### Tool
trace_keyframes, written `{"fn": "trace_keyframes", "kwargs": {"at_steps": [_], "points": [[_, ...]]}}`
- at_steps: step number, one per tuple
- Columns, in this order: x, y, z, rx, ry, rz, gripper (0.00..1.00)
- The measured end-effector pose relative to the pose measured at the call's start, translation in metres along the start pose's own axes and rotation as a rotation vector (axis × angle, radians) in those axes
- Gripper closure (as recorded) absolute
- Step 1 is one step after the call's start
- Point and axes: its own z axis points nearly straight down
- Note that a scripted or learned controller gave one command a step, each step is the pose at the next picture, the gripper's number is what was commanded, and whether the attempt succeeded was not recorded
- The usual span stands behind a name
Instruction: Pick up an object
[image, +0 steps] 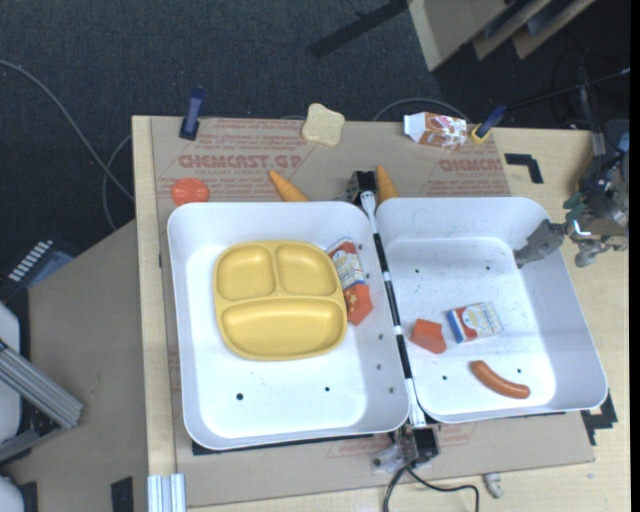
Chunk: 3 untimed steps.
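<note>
The right bin (560, 300) holds a red-orange block (429, 336), a small white, blue and orange carton (473, 322) and a sausage (499, 379) near its front. In the left bin (200, 330) lies a yellow divided plate (279, 299). A small carton (347, 265) and a red piece (359, 303) rest against the plate's right side. My gripper (558, 250) hangs over the right bin's far right corner, open, with nothing between its fingers. It stands well apart from the carton and the sausage.
Behind the bins on the cardboard lie a bread slice (323, 123), a milk carton (437, 129), a carrot (288, 186), an orange disc (189, 190) and a blue clip (191, 112). A black divider (388, 300) runs between the bins.
</note>
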Motion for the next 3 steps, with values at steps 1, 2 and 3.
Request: {"fn": "trace_keyframes", "kwargs": {"at_steps": [1, 2, 3], "points": [[0.055, 0.014, 0.139, 0.004, 0.002, -0.001, 0.0], [0.055, -0.007, 0.173, -0.015, -0.005, -0.001, 0.0], [0.057, -0.005, 0.162, -0.021, -0.002, -0.002, 1.0]]}}
